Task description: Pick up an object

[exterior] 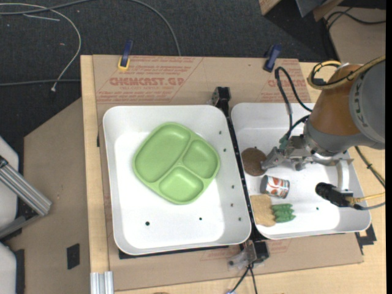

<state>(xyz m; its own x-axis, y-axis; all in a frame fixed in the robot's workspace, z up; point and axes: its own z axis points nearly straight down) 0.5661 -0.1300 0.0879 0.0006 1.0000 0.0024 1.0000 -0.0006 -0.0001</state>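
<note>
The right bin [306, 225] holds several small objects. A brown round disc [252, 160] lies at its left edge. A small red and white can [276, 187] lies on its side in the middle. A tan flat piece [262, 209] and a green toy [283, 213] lie near the front left corner. My gripper [283, 158] hangs low over the bin, just right of the brown disc and just above the can in the view. Nothing is seen held in it.
The left bin [122, 213] carries a light green divided plate [176, 162]. The grey arm with its orange band [334, 103] covers the right bin's back right part. Black cables [288, 90] run along that bin's far side.
</note>
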